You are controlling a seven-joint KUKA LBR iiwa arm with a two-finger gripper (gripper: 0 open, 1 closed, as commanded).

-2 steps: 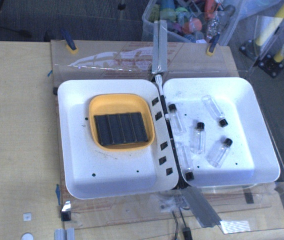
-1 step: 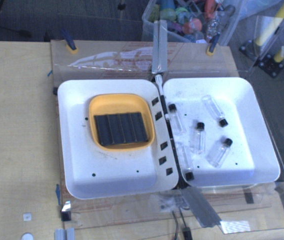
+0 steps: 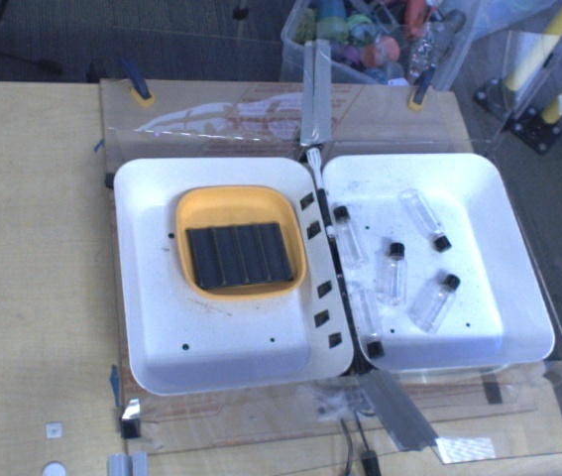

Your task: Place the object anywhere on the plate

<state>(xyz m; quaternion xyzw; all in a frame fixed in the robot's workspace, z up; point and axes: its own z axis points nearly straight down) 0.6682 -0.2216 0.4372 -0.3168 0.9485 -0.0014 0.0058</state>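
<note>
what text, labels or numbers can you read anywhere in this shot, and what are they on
None can be read.
Clear vials in the right bin: black caps, no label legible.
Yellow plate in the left bin: a dark ribbed block lies on it, no print visible.
Clear sheet behind the bins: faint reddish marks, too blurred to read.

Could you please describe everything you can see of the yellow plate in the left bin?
The yellow plate is a shallow, rounded-square dish, plastic by its look, with a raised rim. It lies flat and upright on the floor of the left white bin, toward its upper middle. A dark ribbed rectangular slab rests inside it, covering most of its base. Nothing else touches it.
</note>
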